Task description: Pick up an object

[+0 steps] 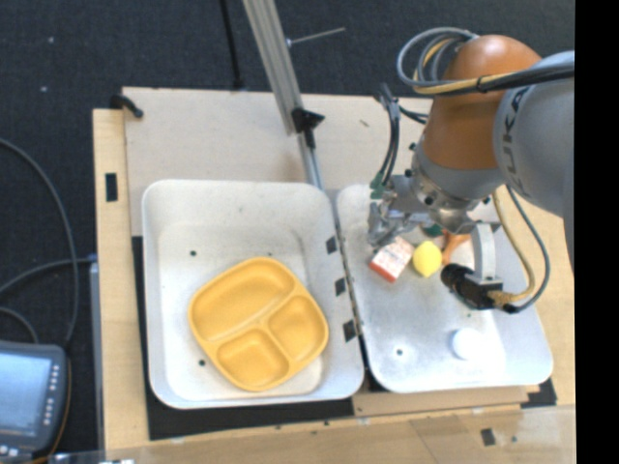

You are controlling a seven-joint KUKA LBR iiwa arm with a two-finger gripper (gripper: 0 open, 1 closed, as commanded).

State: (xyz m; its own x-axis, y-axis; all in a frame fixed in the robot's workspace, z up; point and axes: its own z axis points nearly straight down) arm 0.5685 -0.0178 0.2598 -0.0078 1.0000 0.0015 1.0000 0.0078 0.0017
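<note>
The grey arm [484,85] reaches in from the right over the right bin [426,356], its orange band showing above the wrist; the gripper [392,218] hangs low over that bin's upper left corner, and whether it is spread or pressed together cannot be told from this angle; nothing can be seen held in it. Just below it lies a small red and white box [391,259], with a yellow lemon [427,258] touching or nearly touching the box's right side; an orange piece [456,246] sits just beyond the lemon, partly hidden; a white cap [466,343] lies apart, nearer the bin's lower right. The left bin [242,211] holds a yellow divided plate [256,322], lying flat; both bins rest on a pale bench [213,133].
</note>
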